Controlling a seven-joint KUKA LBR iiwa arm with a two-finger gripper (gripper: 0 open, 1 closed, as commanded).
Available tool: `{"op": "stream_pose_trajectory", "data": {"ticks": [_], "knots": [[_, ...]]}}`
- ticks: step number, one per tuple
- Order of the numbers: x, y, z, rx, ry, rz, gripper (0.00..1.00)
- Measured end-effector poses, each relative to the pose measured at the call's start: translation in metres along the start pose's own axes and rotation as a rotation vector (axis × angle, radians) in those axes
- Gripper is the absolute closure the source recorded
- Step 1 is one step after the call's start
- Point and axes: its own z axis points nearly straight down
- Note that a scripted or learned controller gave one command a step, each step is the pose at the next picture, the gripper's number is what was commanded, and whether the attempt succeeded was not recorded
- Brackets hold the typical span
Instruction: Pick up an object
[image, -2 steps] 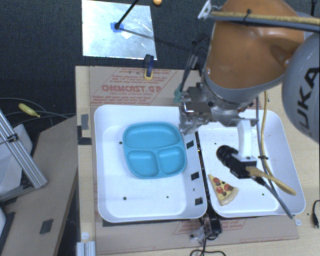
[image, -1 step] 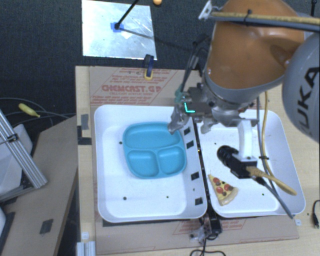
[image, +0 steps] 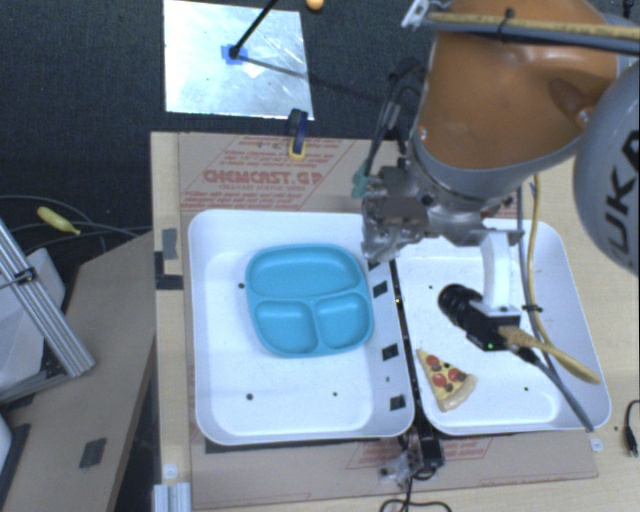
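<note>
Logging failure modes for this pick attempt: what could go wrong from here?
1. The gripper hangs over the shared wall between the bins; coming straight down, it may hit that wall instead of any object.
2. The nearest object, the blue plate, is wide and shallow; a grab at its rim would likely slip or tip it.
3. The pizza slice lies flat near the right bin's front, apart from the gripper, so it may be missed.

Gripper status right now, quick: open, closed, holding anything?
Gripper: cannot be told from this view; it hangs by the far right corner of the blue plate.
</note>
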Motion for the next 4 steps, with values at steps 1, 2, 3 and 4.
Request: {"op": "stream_pose_trajectory", "data": {"ticks": [1,2,3,4], "knots": [[0.0,0.001,-0.011,-0.002,0.001,-0.006,1.0],[0.0,0.001,-0.01,-0.001,0.0,-0.006,0.0],[0.0,0.001,-0.022,-0.005,0.001,-0.012,1.0],[0.0,0.001,-0.021,-0.004,0.001,-0.011,0.0]]}}
